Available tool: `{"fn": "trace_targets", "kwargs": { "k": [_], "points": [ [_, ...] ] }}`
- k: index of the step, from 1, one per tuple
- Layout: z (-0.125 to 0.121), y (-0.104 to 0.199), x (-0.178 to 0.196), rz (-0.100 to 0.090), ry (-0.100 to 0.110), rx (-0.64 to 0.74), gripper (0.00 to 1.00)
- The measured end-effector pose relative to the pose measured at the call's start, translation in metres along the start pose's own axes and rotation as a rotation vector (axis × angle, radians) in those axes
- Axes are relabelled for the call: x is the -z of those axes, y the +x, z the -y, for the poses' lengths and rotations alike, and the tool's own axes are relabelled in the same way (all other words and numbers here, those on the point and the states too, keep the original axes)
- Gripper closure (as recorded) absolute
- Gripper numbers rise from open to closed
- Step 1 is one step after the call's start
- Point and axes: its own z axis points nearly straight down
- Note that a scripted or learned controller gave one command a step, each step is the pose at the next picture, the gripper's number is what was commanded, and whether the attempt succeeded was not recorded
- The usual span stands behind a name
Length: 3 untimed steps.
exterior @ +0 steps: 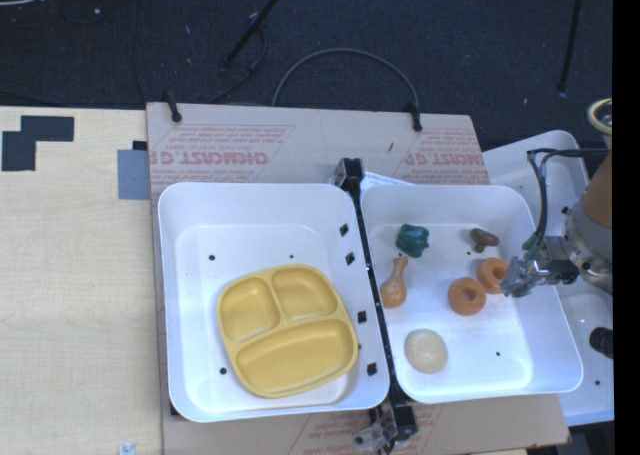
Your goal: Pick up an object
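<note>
Two shallow white bins sit side by side on a bench, seen from above at a slant. The left bin point(190, 243) holds a yellow divided tray point(288, 328). The right bin point(545, 363) holds six small things: a teal lump point(412, 239), a brown piece point(484, 238), an orange pear-shaped toy point(394, 284) lying at a tilt, two orange rings, and a pale round ball point(426, 351). The gripper point(525, 278) hangs at the right bin's right edge, with the grey arm reaching in behind it from the right. The smaller orange ring point(492, 273) lies just to the gripper's left, close enough that they may touch; the larger orange ring point(467, 296) lies a little further left and nearer the camera. Both rings lie flat, so neither has a long axis to line up with. The gripper is small, dark and blurred, and most of the arm is cut off; nothing shows held.
</note>
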Motion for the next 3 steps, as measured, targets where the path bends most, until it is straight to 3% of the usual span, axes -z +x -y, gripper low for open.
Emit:
{"fn": "trace_targets", "kwargs": {
  "k": [1, 3],
  "points": [
    [-0.006, 0.057, 0.012, -0.003, 0.003, 0.005, 1.00],
    [0.009, 0.158, 0.013, -0.003, 0.008, 0.002, 1.00]
  ]
}}
